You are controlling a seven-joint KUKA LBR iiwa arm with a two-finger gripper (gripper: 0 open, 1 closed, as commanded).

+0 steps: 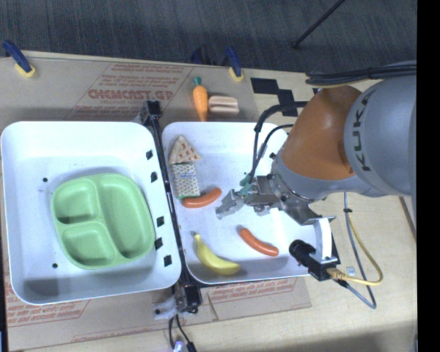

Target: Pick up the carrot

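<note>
The carrot [199, 100], orange with a green top, lies on the cardboard just beyond the far rim of the right bin [227, 132], outside both bins. My gripper [233, 202] hangs low over the middle of the right bin, well short of the carrot, pointing left toward a red sausage [202, 198]. Its fingers stand open with nothing between them. The grey arm with its orange band [319, 141] covers the bin's right side.
A bun-like toy [223, 105] lies right beside the carrot. The right bin holds a pizza slice [183, 151], a cracker block [185, 180], a second sausage [258, 242] and a banana [214, 257]. A green divided plate [103, 218] sits in the left bin.
</note>
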